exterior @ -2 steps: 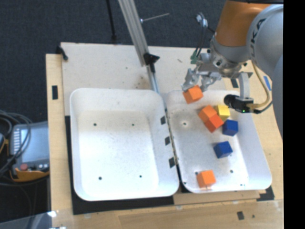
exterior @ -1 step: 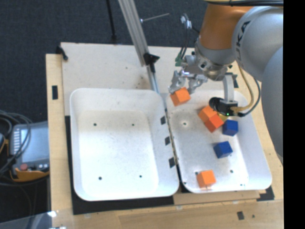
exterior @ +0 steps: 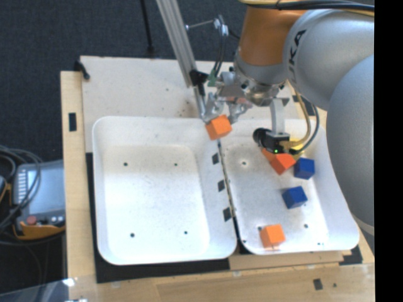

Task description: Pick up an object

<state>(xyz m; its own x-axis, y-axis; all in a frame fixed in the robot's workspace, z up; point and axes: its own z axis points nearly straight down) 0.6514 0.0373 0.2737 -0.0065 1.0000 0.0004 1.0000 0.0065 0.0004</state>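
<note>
An orange cube hangs between the fingers of my gripper, which is shut on it above the rim between the two bins, at their far end. In the right bin lie an orange-red block, two blue cubes and another orange cube near the front.
The left bin lies under and to the left of the held cube. A slanted aluminium post rises behind the bins, close to the wrist. My large grey arm covers the upper right. A cable and black fitting hang over the right bin.
</note>
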